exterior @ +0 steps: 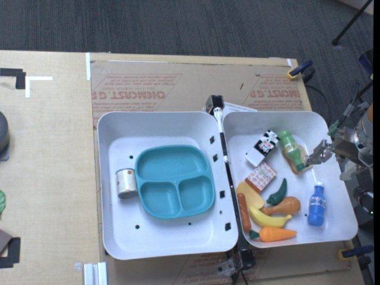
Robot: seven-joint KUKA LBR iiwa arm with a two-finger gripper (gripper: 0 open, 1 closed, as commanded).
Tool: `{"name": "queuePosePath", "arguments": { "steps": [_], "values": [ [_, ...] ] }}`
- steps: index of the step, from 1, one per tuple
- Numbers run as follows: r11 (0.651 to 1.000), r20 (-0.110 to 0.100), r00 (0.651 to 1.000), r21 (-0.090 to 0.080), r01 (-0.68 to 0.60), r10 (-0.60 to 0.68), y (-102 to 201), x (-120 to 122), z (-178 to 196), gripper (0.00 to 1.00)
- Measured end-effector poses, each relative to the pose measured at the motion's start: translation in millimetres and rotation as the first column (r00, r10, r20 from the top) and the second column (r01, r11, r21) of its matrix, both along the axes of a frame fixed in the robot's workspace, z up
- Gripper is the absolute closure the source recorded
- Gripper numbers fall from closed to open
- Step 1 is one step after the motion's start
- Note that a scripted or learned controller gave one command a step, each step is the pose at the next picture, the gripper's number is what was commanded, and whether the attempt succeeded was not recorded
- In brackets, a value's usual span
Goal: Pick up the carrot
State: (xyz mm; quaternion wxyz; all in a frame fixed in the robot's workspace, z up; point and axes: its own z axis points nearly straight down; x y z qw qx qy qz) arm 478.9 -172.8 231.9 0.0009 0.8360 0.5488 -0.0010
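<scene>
Your jaws [320, 153] sit at the three o'clock edge of the right bin [338, 230], the two thin fingers spread apart with nothing between them. The tips hang just beside a green bottle [292, 150], which lies tilted toward the bin's upper part. At the bottle's nine o'clock you have a small black-and-white carton [263, 146], and at that carton's six o'clock a checkered red box [261, 176].

The carrot [276, 234] lies at the six o'clock end of the same bin, well apart from the jaws, flat on the floor of the bin with its orange point toward three o'clock. It touches the yellow banana [268, 218] just at its twelve o'clock. Above the banana rest a brown potato-like piece [286, 206] and a dark green pepper [276, 192]; a red sausage [244, 212] runs along the bin's nine o'clock wall. A blue bottle [316, 205] stands at the carrot's two o'clock.

The left bin [113, 230] holds a teal divided plate [176, 180], with a small can [125, 183] touching its nine o'clock rim. Both bins rest on cardboard over the bench [44, 177].
</scene>
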Motion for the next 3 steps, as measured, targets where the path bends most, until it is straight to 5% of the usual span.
{"name": "queuePosePath", "arguments": {
  "steps": [1, 2, 3],
  "values": [
    [0.906, -0.001, 0.906, 0.004, -0.423, 0.423, 26, -1, -97, 0.0],
    [0.951, 0.001, 0.951, -0.001, -0.311, 0.311, 60, 1, 61, 0.0],
    [0.869, -0.001, 0.869, 0.003, -0.494, 0.494, 54, -1, -51, 0.0]
  ]
}}
